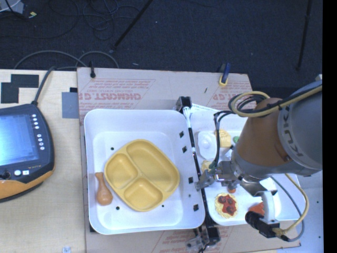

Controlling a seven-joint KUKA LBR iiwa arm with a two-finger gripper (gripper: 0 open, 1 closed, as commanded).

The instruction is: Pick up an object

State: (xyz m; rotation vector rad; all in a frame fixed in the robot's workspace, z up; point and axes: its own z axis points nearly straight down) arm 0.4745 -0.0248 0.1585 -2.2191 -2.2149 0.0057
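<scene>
Overhead view, pick attempt in the right bin point(295, 186). I judge the step in hand to be the descent onto a target: my arm point(274, 136) hangs low over that bin, its orange band and grey body covering most of the floor. The gripper lies beneath the wrist and I cannot tell its state, nor whether it has hold of anything. Candidate objects lie around the wrist: a small plate of spaghetti with red sauce point(227, 205) just below it, a white piece point(206, 141) and a yellow piece point(225, 138) near the bin's far left corner, and a red item point(256, 208) beside the plate. The next move calls for centring over one object, clear of the bin wall and the divider point(194, 157). The left bin point(100, 125) holds a yellow compartment tray point(141, 174) and a tan wooden spoon point(102, 190), well apart from the arm. A teach pendant point(21, 149) rests on the bench at left.
</scene>
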